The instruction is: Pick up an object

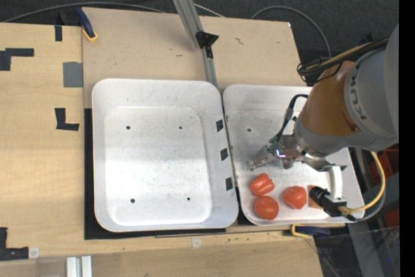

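Speckled white bins (155,152), rounded red lumps (262,185).

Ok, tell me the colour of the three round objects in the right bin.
Red-orange, all three objects, seen in the camera view.

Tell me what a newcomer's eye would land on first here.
Three red objects cluster at the near edge of the right bin, bright against the white. Just above them hangs the gripper on the grey arm with its orange band, reaching in from the right. The left bin sits beside it.
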You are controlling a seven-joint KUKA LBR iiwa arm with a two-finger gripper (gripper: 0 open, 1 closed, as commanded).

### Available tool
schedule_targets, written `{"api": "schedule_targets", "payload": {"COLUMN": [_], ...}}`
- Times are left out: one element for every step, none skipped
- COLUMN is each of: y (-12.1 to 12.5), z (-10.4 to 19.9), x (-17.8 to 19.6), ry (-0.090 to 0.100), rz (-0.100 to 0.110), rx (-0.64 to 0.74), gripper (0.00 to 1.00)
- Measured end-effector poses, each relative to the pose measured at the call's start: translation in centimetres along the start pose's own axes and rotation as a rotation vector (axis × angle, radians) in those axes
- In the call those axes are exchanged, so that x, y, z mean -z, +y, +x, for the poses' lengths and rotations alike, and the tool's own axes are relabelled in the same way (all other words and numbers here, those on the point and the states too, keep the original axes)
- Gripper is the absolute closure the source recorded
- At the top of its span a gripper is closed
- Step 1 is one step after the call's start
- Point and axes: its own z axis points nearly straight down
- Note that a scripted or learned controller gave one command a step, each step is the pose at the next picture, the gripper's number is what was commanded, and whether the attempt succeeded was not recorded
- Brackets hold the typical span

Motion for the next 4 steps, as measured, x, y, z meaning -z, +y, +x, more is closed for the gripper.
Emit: {"api": "schedule_targets", "payload": {"y": [0.1,0.6,0.7,0.4], "z": [0.1,-0.6,-0.6,5.2], "x": [1.3,6.0,10.1,10.6], "ry": [0.0,-0.002,-0.002,0.002], "rz": [-0.004,-0.011,-0.012,-0.007], "rx": [0.002,0.001,0.002,0.008], "gripper": [1.0,1.0,1.0,1.0]}}
